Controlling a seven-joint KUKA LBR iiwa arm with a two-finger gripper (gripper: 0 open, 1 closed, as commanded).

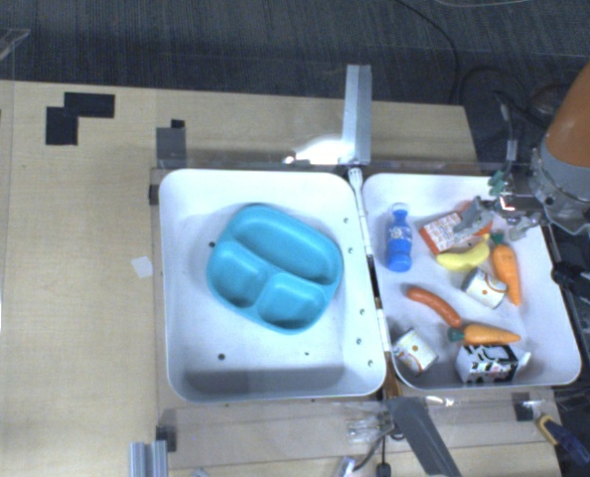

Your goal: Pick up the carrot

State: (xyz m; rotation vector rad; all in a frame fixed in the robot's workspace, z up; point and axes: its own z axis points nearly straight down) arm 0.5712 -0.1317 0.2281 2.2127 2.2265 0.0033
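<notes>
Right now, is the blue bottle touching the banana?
Apart. The camera view shows a strip of bare white bin floor between the blue bottle and the banana in the right bin.

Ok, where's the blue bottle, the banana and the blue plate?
Bottle [399,239]: camera view, on its label, mid-body.
Banana [463,257]: camera view, on the middle of its yellow curve.
Plate [273,264]: camera view, on the ridge between its compartments.

No legible text; blue bottle [399,238] label and red packet [444,232] print blurred
</notes>
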